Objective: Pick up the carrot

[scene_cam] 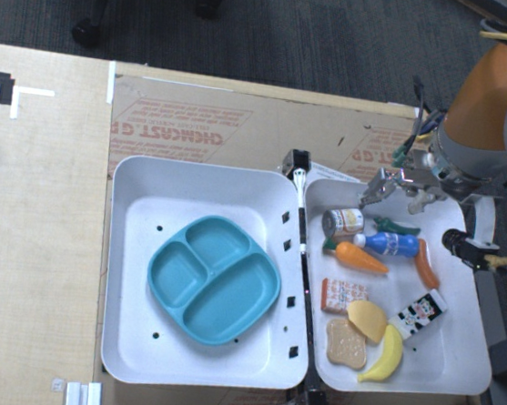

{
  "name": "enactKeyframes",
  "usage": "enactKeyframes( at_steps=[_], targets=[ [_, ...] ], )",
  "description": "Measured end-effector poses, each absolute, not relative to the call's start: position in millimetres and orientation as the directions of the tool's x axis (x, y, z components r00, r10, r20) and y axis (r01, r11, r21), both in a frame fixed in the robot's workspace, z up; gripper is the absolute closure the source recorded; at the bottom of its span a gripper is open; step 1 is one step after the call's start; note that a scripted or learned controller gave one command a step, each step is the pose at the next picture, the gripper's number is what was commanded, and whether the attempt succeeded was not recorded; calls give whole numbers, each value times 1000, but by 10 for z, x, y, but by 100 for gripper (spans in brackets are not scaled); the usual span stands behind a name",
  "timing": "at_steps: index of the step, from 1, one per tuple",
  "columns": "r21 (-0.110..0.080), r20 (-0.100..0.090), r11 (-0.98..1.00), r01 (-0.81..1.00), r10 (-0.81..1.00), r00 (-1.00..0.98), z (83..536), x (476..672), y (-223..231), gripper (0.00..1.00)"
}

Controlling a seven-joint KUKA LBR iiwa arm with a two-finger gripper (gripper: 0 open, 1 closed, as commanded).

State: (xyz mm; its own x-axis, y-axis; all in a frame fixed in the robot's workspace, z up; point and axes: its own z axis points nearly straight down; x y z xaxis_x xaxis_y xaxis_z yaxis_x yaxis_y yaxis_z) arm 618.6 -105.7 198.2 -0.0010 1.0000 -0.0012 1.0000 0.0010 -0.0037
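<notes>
- Orange carrot lies in the right bin, between a small can and a blue bottle.
- Gripper hovers above the can — jaws apart, gripping nothing.

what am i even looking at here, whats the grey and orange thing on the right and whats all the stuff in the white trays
The grey and orange thing is a robot arm, reaching in from the right. Its grasping end, the gripper, hangs over the far end of the right bin, above the toys; nothing shows between its fingers. The picture comes from one fixed camera above the bench, looking down at a slant.

Two shallow white bins sit side by side. The left bin holds a blue divided plate. The right bin holds toy food: the carrot the arm is meant to pick up, a small can, a blue bottle, a banana, a slice of bread and a few other pieces.
</notes>
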Motion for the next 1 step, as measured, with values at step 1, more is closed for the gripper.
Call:
enactKeyframes(
  at_steps=[1],
  targets=[
    [2, 1, -8, 1000, 1000, 8, 956, 5131, -943, 0]
  ],
)
